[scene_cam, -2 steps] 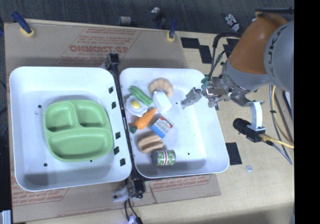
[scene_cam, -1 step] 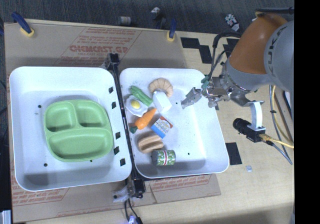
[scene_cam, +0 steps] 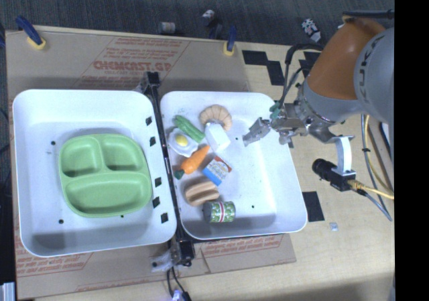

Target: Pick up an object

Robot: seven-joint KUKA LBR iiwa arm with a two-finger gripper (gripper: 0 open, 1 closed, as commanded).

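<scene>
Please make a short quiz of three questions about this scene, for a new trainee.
1. True or false: the green tray lies in the left bin.
2. Which toy lies nearest the front wall of the right bin? A) croissant B) green can C) carrot
3. Fill in: the gripper hangs over the ___ bin.

Key: 1 true; 2 B; 3 right.

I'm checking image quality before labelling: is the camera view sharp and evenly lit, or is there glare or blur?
Camera view: soft overall, so labels on the small items can't be read; lighting even, with mild shadows inside the left bin around the green tray; the gripper looks slightly blurred; no strong glare on the right bin.
</scene>
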